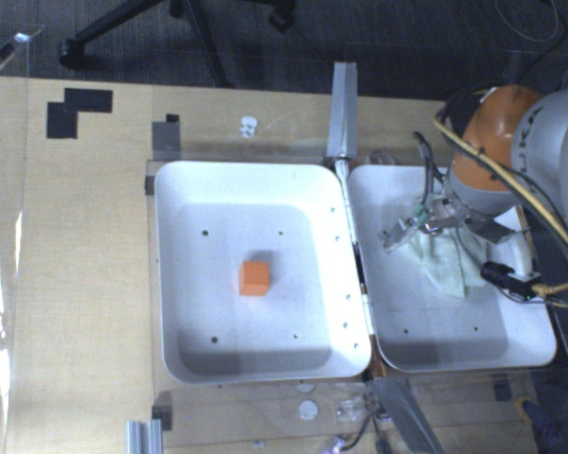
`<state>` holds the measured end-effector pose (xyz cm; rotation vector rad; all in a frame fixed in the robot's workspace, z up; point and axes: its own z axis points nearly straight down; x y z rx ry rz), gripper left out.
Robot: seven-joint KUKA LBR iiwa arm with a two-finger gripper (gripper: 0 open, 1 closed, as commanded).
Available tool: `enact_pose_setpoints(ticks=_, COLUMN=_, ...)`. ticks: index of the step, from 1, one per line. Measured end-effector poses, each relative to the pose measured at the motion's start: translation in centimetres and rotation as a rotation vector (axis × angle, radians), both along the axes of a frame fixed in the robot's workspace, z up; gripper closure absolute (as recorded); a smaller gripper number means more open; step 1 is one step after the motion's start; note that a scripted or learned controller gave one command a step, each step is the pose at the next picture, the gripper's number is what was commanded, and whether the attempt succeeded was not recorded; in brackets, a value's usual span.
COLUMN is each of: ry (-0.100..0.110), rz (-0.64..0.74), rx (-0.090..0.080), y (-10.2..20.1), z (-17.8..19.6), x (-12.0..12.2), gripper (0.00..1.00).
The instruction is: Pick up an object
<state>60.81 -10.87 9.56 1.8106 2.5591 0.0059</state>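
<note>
A small orange cube (255, 278) lies near the middle of the left bin (185, 197). A crumpled pale greenish-white cloth (443, 263) lies in the right bin (525, 343), in its upper middle part. My gripper (413, 225) is down inside the right bin at the cloth's upper left edge, touching or nearly touching it. The grey arm with its orange band (488, 145) comes in from the right above the cloth and hides the cloth's upper right part.
A metal divider post (342, 112) stands behind the gap between the two bins. Cables (511, 282) hang from the arm over the right bin's right side. Black tape marks (76, 110) sit on the wooden bench at far left.
</note>
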Motion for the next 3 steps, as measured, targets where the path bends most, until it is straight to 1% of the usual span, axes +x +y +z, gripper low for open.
enact_pose_setpoints(ticks=1, ry=0.002, rz=0.175, rx=-0.001, y=-1.2, z=2.4, x=0.2, gripper=0.0)
enact_pose_setpoints(ticks=2, ry=-0.01, rz=0.078, rx=-0.004, y=0.7, z=-0.4, x=-1.3, gripper=0.0)
enact_pose_setpoints(ticks=3, ry=-0.023, rz=0.08, rx=-0.008, y=0.6, z=1.0, x=-0.9, gripper=1.0)
